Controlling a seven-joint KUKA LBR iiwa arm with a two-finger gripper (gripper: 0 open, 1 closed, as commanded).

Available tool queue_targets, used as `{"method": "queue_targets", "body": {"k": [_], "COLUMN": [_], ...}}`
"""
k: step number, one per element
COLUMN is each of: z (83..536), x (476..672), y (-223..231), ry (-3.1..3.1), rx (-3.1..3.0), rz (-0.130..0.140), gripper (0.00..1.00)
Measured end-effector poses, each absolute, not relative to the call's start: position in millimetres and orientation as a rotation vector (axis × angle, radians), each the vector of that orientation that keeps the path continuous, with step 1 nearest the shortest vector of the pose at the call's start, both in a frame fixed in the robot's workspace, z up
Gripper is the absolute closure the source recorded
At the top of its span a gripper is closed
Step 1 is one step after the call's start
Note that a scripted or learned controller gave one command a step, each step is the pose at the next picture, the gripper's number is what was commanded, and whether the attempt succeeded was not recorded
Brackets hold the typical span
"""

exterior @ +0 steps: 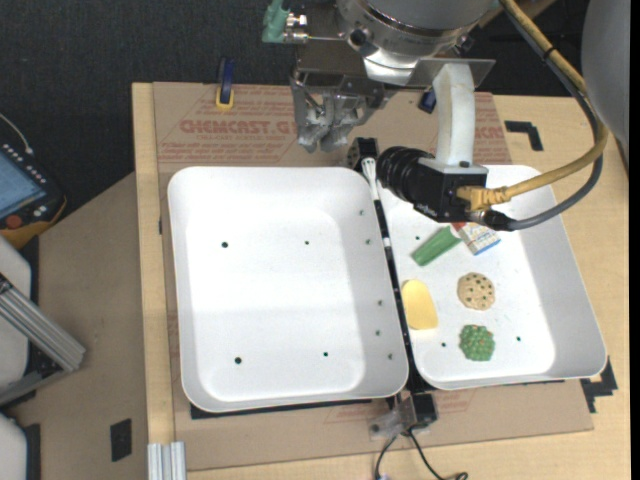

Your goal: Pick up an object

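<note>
Several small objects lie in the right bin [560, 298]: a green block [436, 246], a small red, white and blue box [478, 236], a round cookie [477, 290], a yellow piece [419, 304] and a knobbly green piece [477, 342]. My gripper [324, 128] hangs above the brown board just behind the back edge of the left bin [200, 268], near the divide between the bins. It is well away from the objects, up and to their left. I see nothing in it.
A black cylindrical unit [420, 183] with a yellow cable [560, 178] hangs from the arm over the back of the right bin. A blue and yellow clamp [226, 83] sits on the board's far edge. Bench clutter lies at far left.
</note>
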State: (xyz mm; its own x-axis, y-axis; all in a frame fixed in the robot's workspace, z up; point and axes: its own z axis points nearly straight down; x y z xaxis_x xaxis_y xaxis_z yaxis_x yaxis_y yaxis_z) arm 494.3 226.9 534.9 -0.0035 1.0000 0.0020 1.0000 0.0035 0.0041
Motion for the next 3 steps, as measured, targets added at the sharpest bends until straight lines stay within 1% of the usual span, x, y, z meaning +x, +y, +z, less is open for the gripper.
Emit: {"method": "queue_targets", "body": {"k": [1,2,3], "z": [491,490,417], "x": [502.2,514.3,477.1], "y": [223,224,161], "ry": [2.222,2.219,2.217], "rx": [2.225,2.222,2.231], "rz": [-0.01,0.0,-0.014], "gripper": [1.0,1.0,1.0]}}
